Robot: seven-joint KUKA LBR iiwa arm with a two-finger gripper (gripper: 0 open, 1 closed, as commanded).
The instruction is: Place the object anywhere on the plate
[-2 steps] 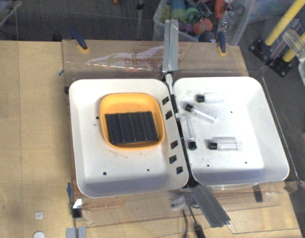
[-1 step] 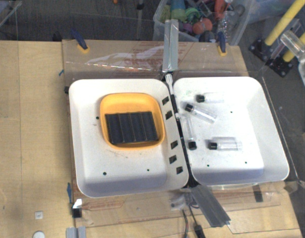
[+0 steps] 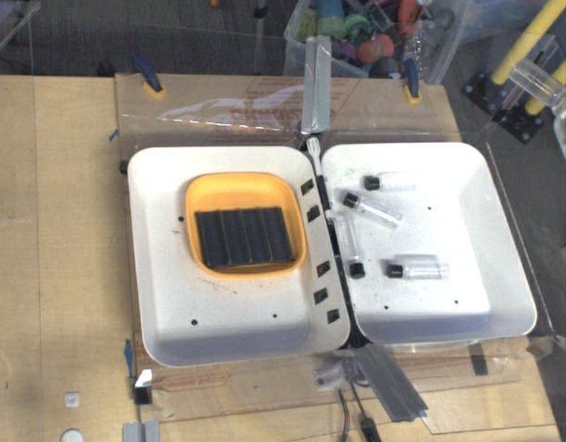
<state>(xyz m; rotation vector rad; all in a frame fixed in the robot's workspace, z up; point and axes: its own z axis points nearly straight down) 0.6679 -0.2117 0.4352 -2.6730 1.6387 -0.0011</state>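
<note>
An orange plate with rounded corners lies in the left white bin. A black ribbed rectangular block rests flat on the plate, covering its middle and front. In the right white bin lie several clear vials with black caps: one at the back, one slanted below it, one along the divider and one at the front.
A metal divider strip with black tabs runs between the bins. A clear tub of colourful toys stands behind the bench. Blue clamps hold a plastic sheet at the back. Yellow and black gear sits at the far right.
</note>
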